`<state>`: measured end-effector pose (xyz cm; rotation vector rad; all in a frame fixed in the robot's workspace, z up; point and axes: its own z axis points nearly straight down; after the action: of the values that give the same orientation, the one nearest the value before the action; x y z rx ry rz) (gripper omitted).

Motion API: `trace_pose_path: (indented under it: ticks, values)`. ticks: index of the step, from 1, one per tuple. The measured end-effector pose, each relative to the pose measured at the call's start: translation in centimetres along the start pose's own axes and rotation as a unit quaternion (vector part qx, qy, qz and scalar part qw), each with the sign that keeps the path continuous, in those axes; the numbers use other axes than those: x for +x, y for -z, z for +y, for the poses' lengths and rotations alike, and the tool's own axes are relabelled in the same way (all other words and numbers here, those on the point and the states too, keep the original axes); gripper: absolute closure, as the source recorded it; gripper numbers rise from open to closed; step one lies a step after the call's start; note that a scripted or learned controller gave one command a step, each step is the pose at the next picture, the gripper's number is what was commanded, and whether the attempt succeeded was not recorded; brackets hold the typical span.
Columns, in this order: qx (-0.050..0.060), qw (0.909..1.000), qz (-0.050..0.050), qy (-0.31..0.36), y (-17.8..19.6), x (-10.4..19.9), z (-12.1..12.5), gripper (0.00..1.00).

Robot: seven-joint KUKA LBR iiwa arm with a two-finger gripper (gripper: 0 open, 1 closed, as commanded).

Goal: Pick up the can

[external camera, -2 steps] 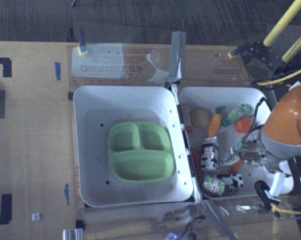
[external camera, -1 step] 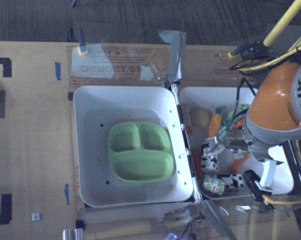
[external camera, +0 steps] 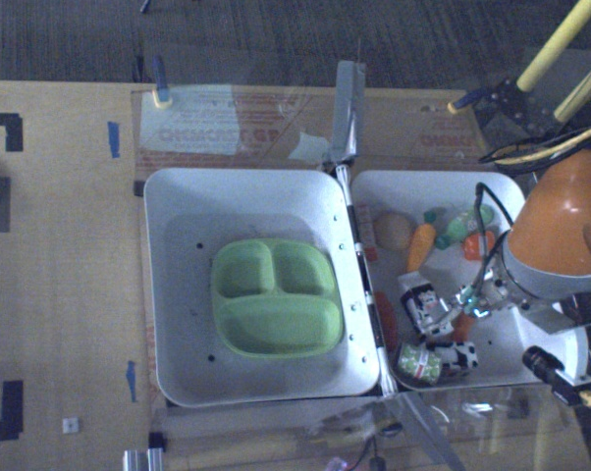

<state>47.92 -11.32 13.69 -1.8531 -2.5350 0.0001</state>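
Observation:
The can (external camera: 418,363) has a green label and sits in the near left corner of the right bin (external camera: 502,346). It touches a small black-and-white object (external camera: 460,358) on its right. My gripper (external camera: 428,309) reaches in from the right and hangs low over the bin, just behind the can and apart from it. The grey wrist and orange band (external camera: 561,226) cover the bin's right side. Nothing shows held in the gripper.
At the back of the right bin lie a brown potato-like item (external camera: 394,231), an orange carrot (external camera: 420,247), a green item (external camera: 462,227) and a red one (external camera: 478,246). A red stick (external camera: 384,314) lies by the dividing wall. The left bin (external camera: 178,263) holds a green divided plate (external camera: 276,297).

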Motion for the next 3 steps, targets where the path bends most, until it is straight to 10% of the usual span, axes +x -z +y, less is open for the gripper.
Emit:
trace_pose_path:
  ticks: [1, 2, 3]
  values:
    - [-0.007, 0.9999, -0.002, 0.013, -4.3, -6.2, 6.7, 0.0]
    - [-0.009, 0.9999, -0.001, 0.014, -3.2, -5.9, 7.0, 1.0]
    - [-0.002, 0.9851, -0.002, -0.172, 7.3, -11.4, 10.3, 1.0]
